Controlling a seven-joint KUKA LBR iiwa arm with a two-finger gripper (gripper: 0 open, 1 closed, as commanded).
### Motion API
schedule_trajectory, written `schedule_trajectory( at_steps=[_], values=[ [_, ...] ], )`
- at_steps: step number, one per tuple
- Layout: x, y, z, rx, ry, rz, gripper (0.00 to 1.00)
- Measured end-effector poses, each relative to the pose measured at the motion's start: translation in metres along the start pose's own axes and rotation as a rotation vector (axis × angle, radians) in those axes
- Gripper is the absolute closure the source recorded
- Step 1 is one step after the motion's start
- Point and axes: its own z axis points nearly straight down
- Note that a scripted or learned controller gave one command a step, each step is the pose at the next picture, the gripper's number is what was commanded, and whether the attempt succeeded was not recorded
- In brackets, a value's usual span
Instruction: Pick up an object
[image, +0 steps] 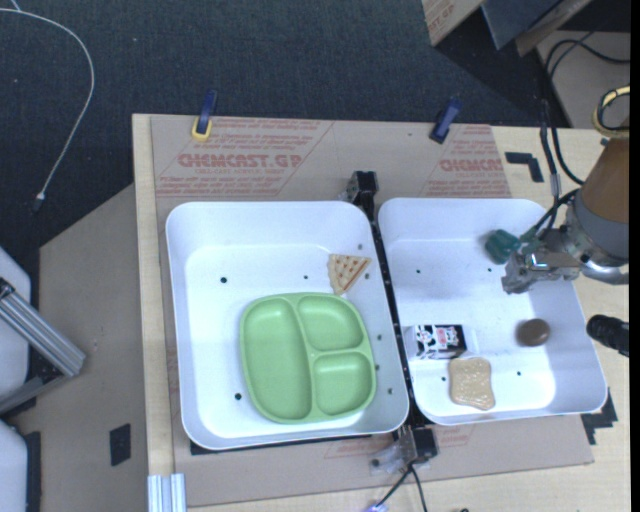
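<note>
A KUKA arm's gripper (522, 268) hangs over the upper right part of the right bin (400, 215), 1 of 2 shallow white bins on the bench, with a small teal object (499, 243) just beside its metal tip on the upper left. Whether that object is pinched or merely lying next to the tool cannot be told from this angle, and the spread of the gripper cannot be told either.

3 other candidates lie in the same bin: a round brown piece (533, 332) below the gripper, a tan bread-like slice (471, 383) near the front wall, and a black-and-white patterned item (439, 340) against the left wall. The left bin (190, 230) holds a green 3-compartment plate (262, 385) and a waffle-textured wedge (346, 271) just above it.

The teal object looks the likeliest target, being closest. It appears slightly longer than wide, its long axis running roughly from upper left to lower right, toward the tool; its exact shape is too small to read. A clean grasp would probably call for closing across the short side, centring over the object before descending, and lifting straight up so nothing drags against the nearby right wall. The round brown piece, having no obvious long axis, would forgive any approach angle.
</note>
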Motion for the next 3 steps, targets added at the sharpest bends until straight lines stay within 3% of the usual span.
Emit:
schedule_trajectory(
  at_steps=[1,3],
  values=[
    [0.0,0.001,-0.017,0.003,0.001,-0.001,1.0],
    [0.098,0.036,-0.01,0.006,0.004,-0.006,1.0]
  ],
)
